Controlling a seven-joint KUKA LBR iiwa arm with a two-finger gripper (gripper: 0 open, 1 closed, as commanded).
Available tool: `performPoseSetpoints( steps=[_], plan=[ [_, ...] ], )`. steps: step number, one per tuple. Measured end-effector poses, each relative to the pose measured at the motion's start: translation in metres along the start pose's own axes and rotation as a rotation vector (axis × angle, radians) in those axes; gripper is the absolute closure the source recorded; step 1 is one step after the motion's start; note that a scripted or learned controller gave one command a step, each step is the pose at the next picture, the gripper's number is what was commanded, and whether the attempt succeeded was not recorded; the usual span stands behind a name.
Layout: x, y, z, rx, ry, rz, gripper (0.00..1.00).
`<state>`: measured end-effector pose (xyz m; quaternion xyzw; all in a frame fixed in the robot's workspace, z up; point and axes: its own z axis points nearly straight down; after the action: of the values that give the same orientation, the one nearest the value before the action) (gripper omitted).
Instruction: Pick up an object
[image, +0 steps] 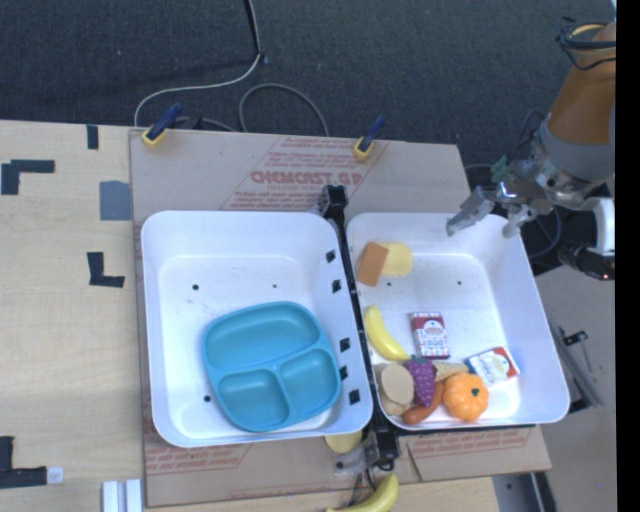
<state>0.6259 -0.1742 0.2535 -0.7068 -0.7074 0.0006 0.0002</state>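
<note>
The right bin (520, 270) holds an orange and yellow cheese block (383, 261), a banana (383, 336), a small red box (430, 334), a white carton (493, 365), an orange fruit (465, 397), purple grapes (423, 380) and a round bread piece (396, 383). My gripper (489, 218) hangs open over the bin's far right corner with nothing between its fingers. It is well away from every item, with the cheese block to its left.
A blue divided plate (272, 366) lies in the left bin (170, 250). Another banana (372, 494) lies on the cardboard in front of the bins. Clamps (160, 127) and cables sit at the board's far edge.
</note>
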Motion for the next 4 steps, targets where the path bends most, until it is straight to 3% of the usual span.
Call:
performPoseSetpoints(
  steps=[1, 2, 3, 4],
  plan=[
    [0.052, 0.019, 0.129, 0.006, 0.003, -0.004, 0.0],
    [0.074, 0.043, 0.171, 0.0, -0.002, -0.003, 0.0],
    [0.07, 0.044, 0.155, -0.007, -0.007, 0.0, 1.0],
    [0.07, 0.044, 0.156, -0.005, -0.007, 0.0, 0.0]
  ],
)
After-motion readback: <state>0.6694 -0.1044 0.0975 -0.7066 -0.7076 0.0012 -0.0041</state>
